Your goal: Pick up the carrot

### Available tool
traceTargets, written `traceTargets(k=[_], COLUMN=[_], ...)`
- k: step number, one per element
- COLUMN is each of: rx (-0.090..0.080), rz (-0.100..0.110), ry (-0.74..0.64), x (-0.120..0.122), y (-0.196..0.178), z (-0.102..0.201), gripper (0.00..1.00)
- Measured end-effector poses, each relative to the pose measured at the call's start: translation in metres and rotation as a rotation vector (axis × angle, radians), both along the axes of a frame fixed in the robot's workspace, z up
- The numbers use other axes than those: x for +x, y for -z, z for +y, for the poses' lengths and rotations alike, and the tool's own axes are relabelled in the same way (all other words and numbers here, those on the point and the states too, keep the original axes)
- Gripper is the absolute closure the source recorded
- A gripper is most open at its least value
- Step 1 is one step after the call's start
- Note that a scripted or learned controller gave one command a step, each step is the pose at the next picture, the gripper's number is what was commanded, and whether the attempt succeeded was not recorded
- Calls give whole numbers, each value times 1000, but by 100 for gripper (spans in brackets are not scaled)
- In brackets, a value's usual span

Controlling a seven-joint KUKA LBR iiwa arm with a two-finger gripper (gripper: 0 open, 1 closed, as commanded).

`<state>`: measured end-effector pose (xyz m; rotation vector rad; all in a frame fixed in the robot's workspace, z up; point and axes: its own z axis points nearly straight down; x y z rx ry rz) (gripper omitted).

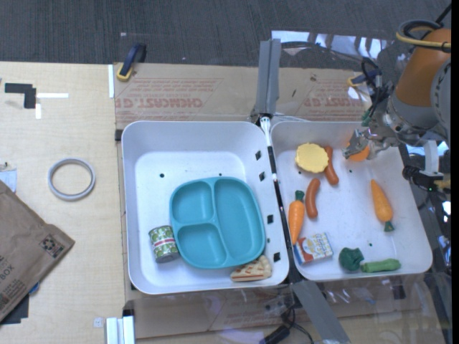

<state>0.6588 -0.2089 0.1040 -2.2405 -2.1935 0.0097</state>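
Observation:
Two carrots lie in the right bin (412,224). One carrot (295,222) lies along the bin's left wall, green top pointing away from me. The other carrot (381,202) lies near the right wall with its green stub toward the front. My gripper (358,147) hangs over the bin's back right part, beyond the second carrot and to the right of a yellow round piece (312,158). A small orange piece (361,153) shows right at the gripper's tip; I cannot tell whether it is held.
The right bin also holds two sausages (313,198), a small carton (314,248), a broccoli (351,259) and a green vegetable (380,266). In the left bin (143,163) are a teal divided plate (216,221), a can (163,242) and a waffle (251,269).

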Motion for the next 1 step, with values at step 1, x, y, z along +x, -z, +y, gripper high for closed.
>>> traceTargets(k=[1], rx=[1], rz=[-4], ry=[-169], x=[-12], y=[-85], z=[121], gripper=[100])
